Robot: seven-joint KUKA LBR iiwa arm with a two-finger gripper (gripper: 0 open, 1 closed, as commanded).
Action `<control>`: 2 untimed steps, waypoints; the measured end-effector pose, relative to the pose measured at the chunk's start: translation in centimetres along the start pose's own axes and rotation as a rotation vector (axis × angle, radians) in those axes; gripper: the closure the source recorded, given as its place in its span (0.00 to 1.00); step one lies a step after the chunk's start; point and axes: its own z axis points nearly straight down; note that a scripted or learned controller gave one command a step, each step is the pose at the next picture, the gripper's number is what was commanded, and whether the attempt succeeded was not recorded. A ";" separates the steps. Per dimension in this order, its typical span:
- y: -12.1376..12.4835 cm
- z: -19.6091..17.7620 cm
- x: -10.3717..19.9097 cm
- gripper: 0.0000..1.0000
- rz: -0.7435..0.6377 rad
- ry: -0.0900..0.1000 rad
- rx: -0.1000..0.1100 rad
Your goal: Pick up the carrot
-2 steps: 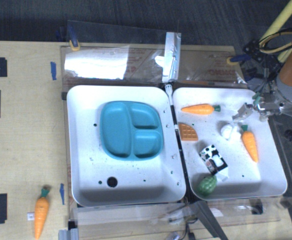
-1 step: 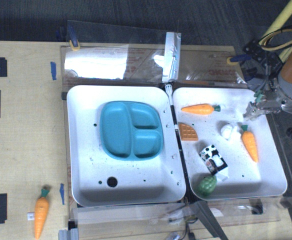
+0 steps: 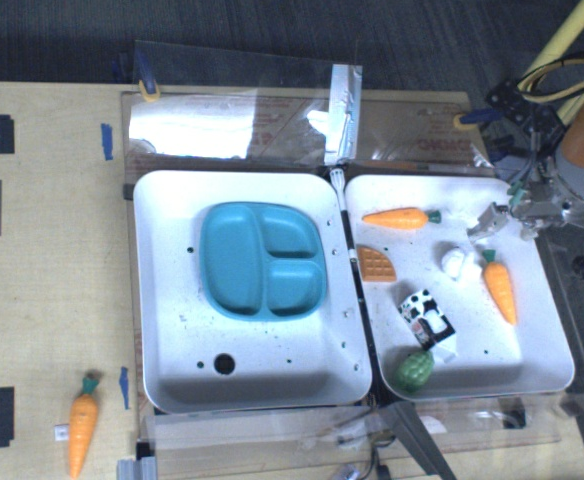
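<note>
Two orange carrots lie in the right bin (image 3: 547, 353). One carrot (image 3: 400, 218) lies sideways near the bin's far left corner, green top pointing right. The other carrot (image 3: 500, 288) lies along the right side, green top at its far end. A third carrot (image 3: 82, 423) rests on the wooden bench, outside the bins at the lower left. My gripper (image 3: 492, 222) hangs over the right bin's far right part, just beyond the green top of the right-side carrot. Nothing is visibly held in it.
The right bin also holds a waffle piece (image 3: 375, 265), a small white object (image 3: 455, 262), a black-and-white toy (image 3: 428, 320) and a green item (image 3: 412, 370). A blue divided plate (image 3: 264, 260) sits in the left bin (image 3: 162, 298). Cables (image 3: 532, 88) hang at the upper right.
</note>
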 end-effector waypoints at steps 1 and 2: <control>-3.7 2.8 0.1 0.00 -0.268 0.007 -0.014; -2.2 3.4 -0.5 0.00 -0.541 -0.015 -0.034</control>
